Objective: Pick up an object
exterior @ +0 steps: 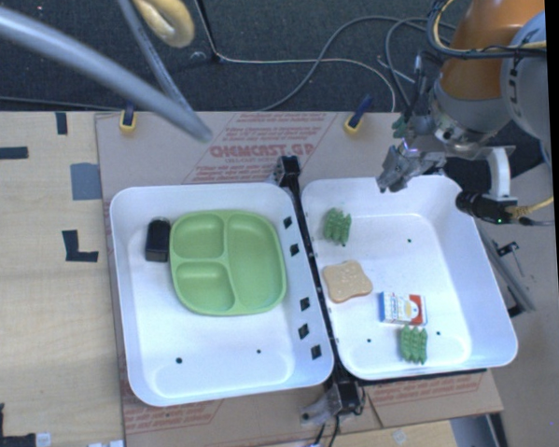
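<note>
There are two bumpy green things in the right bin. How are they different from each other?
The upper bumpy green toy vegetable lies near the back left of the right white bin, beside the divider; the lower bumpy green toy vegetable lies near the front edge. The upper one looks rounder and sits alone, while the lower one looks longer and sits just below a small white, red and blue box. Both are the same green and knobbly.

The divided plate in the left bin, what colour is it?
Light green; the divided plate shows clearly in the camera view.
</note>
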You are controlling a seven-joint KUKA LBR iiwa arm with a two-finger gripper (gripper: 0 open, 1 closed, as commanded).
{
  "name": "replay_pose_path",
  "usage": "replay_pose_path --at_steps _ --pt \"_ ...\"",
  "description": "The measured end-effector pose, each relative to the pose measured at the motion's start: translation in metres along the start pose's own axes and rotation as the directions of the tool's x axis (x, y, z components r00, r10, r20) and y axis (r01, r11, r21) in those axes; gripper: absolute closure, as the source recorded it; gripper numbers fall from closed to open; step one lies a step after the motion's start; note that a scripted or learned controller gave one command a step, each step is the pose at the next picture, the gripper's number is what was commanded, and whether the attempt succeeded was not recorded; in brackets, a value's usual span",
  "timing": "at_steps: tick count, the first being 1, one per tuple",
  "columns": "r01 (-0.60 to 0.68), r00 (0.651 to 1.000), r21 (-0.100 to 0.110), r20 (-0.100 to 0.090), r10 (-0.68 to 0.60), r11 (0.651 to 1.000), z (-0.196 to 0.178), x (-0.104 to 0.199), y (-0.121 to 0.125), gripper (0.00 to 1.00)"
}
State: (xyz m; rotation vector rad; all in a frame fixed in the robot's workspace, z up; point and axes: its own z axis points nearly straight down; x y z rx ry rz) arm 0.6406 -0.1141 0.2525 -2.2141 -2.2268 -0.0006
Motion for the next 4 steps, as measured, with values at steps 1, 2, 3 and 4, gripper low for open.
replay_pose_path --at_steps 1,2,3,4 --pt "0.0 1.0 0.001 0.0 0.0 1.0 -0.003 0.049 -0.016 1.0" --pt "-0.001 1.0 0.002 0.001 0.001 1.0 0.003 0.091 -0.024 1.0" --pt "-0.001 1.0 0.004 0.001 0.001 1.0 0.022 0.145 -0.042 1.0" --pt "0.0 1.0 0.003 0.001 0.0 1.0 0.035 0.196 -0.048 1.0"
